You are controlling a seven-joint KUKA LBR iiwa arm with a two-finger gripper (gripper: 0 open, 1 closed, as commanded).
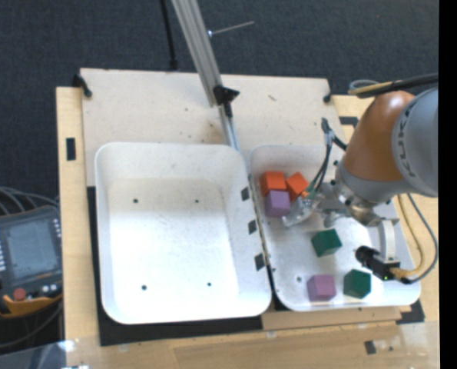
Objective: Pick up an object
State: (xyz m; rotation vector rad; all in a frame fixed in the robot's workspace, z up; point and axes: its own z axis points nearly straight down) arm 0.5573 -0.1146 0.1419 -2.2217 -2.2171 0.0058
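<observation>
The right bin [289,294] holds several small blocks. Two orange blocks [273,181] [296,184] sit at its far left, with a purple block [278,202] just in front of them. A green block [326,242] lies mid-bin, and another green block [357,283] and a purple block [320,287] rest near the front wall. My gripper [299,212] reaches in from the right and hangs low beside the purple block near the orange ones. Nothing shows between its fingers.
The left bin [105,206] stands beside the right one, sharing a raised divider. A metal pole [201,48] slants in from the top toward the bins' junction. A teach pendant [21,252] lies off the bench at the left. Cables trail by the arm's wrist.
</observation>
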